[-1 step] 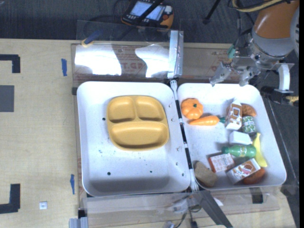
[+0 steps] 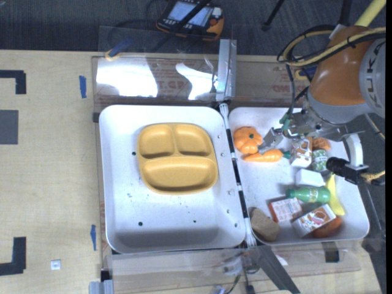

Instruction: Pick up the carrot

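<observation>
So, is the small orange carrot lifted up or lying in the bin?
Lying: the small orange carrot rests flat on the right white bin floor.

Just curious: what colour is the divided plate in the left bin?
Yellow, a mustard shade; the divided plate shows in the camera view.

The carrot (image 2: 264,157) is small and orange, lying flat on the floor of the right bin near its upper left corner. It stretches left to right, just below a small pumpkin.
</observation>
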You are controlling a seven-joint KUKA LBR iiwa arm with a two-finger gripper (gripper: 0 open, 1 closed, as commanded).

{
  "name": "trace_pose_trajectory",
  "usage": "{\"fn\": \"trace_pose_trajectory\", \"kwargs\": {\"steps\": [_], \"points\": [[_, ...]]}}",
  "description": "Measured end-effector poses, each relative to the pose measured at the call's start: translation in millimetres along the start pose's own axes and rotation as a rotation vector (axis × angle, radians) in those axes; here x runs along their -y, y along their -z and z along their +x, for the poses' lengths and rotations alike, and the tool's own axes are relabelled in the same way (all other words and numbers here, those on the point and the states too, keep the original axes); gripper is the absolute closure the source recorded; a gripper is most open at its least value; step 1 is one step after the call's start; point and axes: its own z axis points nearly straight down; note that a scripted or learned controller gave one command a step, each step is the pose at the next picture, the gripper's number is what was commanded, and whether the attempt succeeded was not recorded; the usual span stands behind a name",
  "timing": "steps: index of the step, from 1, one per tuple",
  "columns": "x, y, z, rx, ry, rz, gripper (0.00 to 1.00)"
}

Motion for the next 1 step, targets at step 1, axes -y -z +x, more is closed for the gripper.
{"fn": "trace_pose_trajectory", "kwargs": {"steps": [1], "points": [[11.7,-98.0,-27.6,0.002,0.083,-0.006,0.00]]}}
